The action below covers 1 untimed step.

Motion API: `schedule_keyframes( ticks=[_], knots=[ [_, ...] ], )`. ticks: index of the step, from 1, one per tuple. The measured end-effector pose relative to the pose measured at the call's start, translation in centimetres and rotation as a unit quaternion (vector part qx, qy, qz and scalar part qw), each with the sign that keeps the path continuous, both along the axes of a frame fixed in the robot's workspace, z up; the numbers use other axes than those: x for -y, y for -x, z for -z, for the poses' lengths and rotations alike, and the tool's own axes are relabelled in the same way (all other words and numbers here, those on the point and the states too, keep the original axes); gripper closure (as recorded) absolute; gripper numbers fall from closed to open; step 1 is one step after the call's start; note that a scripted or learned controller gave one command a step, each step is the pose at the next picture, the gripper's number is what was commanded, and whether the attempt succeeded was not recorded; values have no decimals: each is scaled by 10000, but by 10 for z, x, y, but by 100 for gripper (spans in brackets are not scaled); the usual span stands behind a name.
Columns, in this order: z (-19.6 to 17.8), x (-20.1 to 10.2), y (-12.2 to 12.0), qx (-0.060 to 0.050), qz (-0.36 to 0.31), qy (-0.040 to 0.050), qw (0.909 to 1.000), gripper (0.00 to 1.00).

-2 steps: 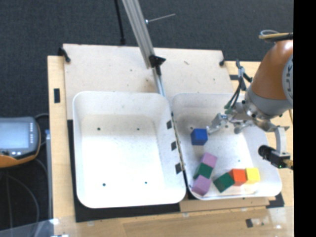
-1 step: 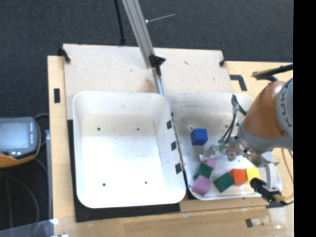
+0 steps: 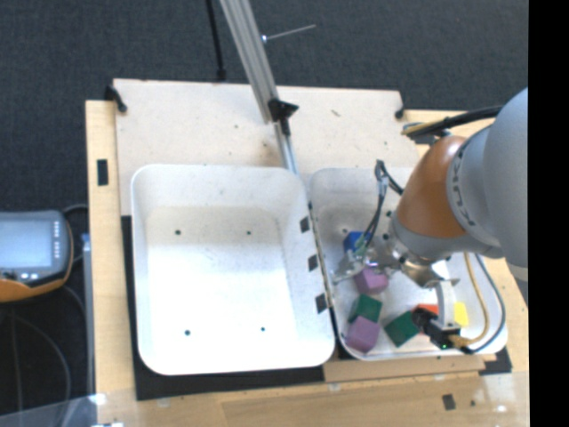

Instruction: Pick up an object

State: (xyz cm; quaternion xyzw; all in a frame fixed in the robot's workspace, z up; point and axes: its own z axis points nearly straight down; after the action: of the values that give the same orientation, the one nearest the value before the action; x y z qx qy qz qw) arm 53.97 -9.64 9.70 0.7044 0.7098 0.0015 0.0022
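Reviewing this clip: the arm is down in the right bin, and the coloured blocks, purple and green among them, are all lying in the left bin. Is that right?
Not quite. The camera view shows the purple blocks and green blocks lying in the right bin, where the arm is reaching. The arm part of your statement stands.

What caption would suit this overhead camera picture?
Grey robot arm reaching into the right white bin over purple and green blocks.

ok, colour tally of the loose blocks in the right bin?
Purple blocks: 2
Green blocks: 2
Blue piece, partly hidden: 1
Yellow piece: 1
Orange-red piece, mostly hidden: 1
Total: 7 visible
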Motion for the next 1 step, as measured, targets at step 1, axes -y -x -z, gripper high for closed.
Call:
schedule_keyframes(
  ticks=[1],
  knots=[
    [-12,3,1,6,3,-2,10000,100]
  ],
)
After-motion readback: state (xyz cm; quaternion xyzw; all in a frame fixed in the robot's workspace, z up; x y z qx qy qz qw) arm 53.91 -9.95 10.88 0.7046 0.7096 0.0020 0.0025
